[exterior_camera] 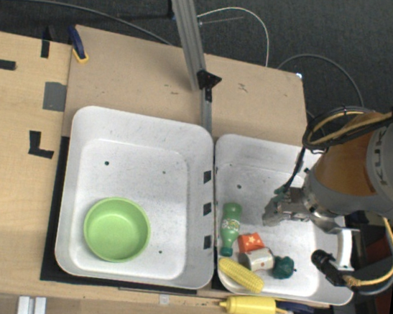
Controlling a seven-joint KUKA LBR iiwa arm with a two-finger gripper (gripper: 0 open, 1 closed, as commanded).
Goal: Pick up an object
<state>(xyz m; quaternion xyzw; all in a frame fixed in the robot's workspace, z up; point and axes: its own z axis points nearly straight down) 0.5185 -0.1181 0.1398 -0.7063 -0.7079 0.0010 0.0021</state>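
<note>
The right bin [254, 161] holds a green bottle [229, 227], a small red and white block [254, 251], a dark green toy [283, 267] and a yellow corn cob [241, 274], all near its front. My gripper [277, 208] hangs over the bin's right half, above and right of these things, apart from them. No object shows between it and the bin floor. In the left bin [113, 134], a light green bowl [117, 229] sits at the front left.
A yellow bottle-shaped toy [251, 307] lies on the bench just outside the right bin's front rim. A grey pole [189, 28] slants down to the bins' shared back edge. Cables loop behind the right bin.
</note>
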